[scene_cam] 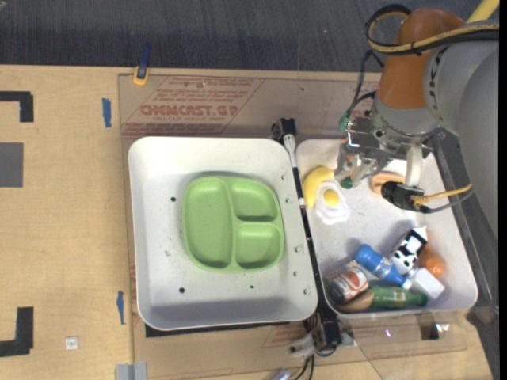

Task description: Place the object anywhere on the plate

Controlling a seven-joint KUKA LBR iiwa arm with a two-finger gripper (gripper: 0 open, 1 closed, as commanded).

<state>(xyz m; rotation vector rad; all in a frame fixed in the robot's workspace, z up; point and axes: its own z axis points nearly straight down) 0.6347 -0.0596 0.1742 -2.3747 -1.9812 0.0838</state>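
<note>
Fingers (346, 174) partly blurred over right bin (463, 279).

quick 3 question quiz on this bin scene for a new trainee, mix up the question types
1. True or false: the green plate lies in the left bin.
2. Which toy lies nearest the hand? A) fried egg B) blue bottle C) green bottle
3. Fill in: the plate has ___ compartments.

Key
1. True.
2. A. The fried egg lies just below the hand, beside a yellow lemon-like toy; both bottles are in the pile at the right bin's near end.
3. Three, with nothing in them.
</note>
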